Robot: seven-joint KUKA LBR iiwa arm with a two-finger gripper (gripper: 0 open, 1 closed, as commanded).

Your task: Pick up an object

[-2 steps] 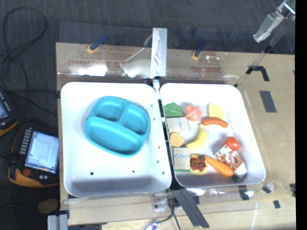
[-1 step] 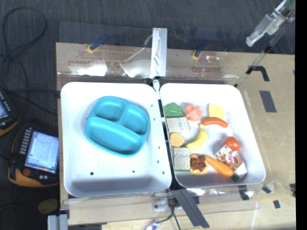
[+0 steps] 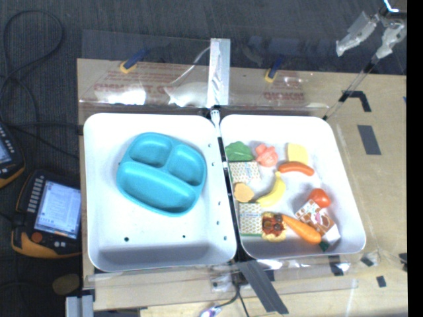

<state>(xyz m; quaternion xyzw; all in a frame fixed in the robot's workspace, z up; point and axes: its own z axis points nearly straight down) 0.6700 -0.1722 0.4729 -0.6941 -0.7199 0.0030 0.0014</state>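
Presently the gripper (image 3: pixel 371 33) sits at the frame's one-o'clock corner, high above the bench and well apart from both bins. Its two pale fingers (image 3: pixel 354 34) are spread wide with nothing between them. The step in hand is judged to be the approach: no object is yet chosen or touched.

All candidate objects lie in the right bin (image 3: pixel 344 170), a shallow white tray with rounded corners and a smooth, glossy wall. At its twelve o'clock sit a green leafy piece (image 3: pixel 238 151), a pink lumpy piece (image 3: pixel 266 154) and a pale yellow block (image 3: pixel 297 152). Toward the centre lie a curved yellow banana (image 3: pixel 274 191), smooth and plastic-looking, and an orange sausage-shaped piece (image 3: pixel 295 168). A round red tomato (image 3: pixel 319 197) rests at three o'clock. An orange carrot (image 3: pixel 303 230), tapered, lies at five o'clock, touching a printed packet (image 3: pixel 316 218). Two flat printed cards (image 3: pixel 244 172) line the nine-o'clock side.

The left bin (image 3: pixel 99 177) holds a turquoise divided plate (image 3: pixel 161 172), smooth, moulded, with three compartments.

The next move calls for travel toward seven o'clock and descent over the right bin. The tomato and banana appear to stand clearest of their neighbours; the crowded five-o'clock cluster looks likelier to spoil a grasp.
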